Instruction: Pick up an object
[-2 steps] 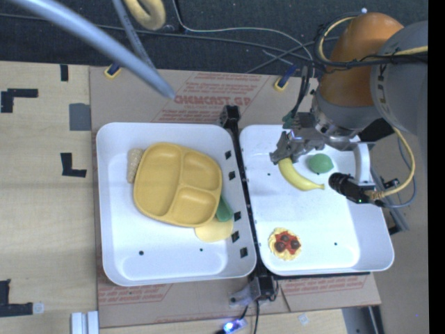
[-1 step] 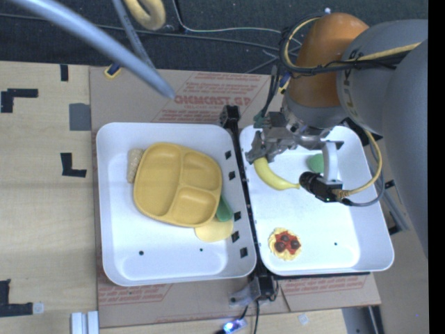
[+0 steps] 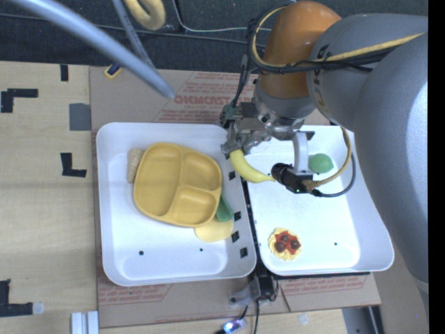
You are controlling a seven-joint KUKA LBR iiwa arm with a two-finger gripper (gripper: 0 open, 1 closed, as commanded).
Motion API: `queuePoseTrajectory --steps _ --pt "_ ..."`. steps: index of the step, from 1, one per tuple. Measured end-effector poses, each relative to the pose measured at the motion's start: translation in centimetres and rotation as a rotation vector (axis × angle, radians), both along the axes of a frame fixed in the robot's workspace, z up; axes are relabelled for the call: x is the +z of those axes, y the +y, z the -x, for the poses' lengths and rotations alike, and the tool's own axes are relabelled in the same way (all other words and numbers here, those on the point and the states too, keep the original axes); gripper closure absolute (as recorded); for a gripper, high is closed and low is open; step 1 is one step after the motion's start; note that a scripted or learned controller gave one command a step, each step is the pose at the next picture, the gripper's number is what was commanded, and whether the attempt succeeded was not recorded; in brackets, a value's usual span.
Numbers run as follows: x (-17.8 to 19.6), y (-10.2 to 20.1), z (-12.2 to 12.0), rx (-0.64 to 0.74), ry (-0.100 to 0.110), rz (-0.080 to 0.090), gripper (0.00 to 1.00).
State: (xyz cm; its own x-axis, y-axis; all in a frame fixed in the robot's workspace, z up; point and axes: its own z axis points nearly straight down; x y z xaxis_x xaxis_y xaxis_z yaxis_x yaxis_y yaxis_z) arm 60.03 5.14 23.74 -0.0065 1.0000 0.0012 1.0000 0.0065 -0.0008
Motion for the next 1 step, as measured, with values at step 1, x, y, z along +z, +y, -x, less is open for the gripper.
queuePoseTrajectory --steps 1 --pt "-1.15 3.87 -2.20 -0.002 0.000 0.002 1.00"
